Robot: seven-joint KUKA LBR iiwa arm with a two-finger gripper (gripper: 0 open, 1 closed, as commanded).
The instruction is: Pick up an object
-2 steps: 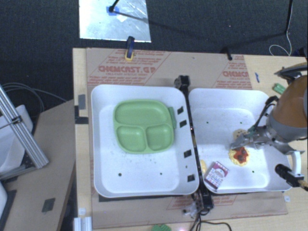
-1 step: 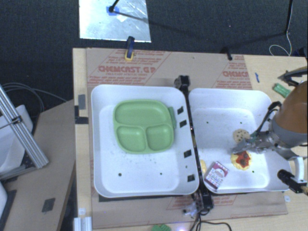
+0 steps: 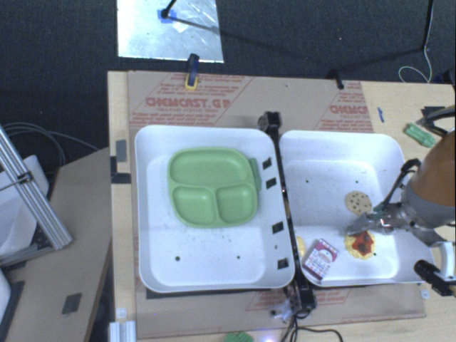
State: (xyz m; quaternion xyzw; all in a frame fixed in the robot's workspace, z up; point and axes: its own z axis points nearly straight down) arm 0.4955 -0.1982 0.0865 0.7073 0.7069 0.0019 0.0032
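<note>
The right bin (image 3: 335,152) holds a round brown cookie (image 3: 358,202), a yellow and red toy food piece (image 3: 361,245), a red and white packet (image 3: 320,259) and a small yellow item (image 3: 301,247) by its left wall. My gripper (image 3: 360,226) reaches in low from the right. Its tip lies between the cookie and the yellow and red piece, just above that piece. Nothing is visibly lifted by it.
The left bin (image 3: 153,262) holds a green divided plate (image 3: 212,187). A black divider with clips (image 3: 279,205) runs between the bins. The grey arm with its orange band (image 3: 434,184) covers the right bin's right edge. A green marker (image 3: 419,135) lies on the bench at far right.
</note>
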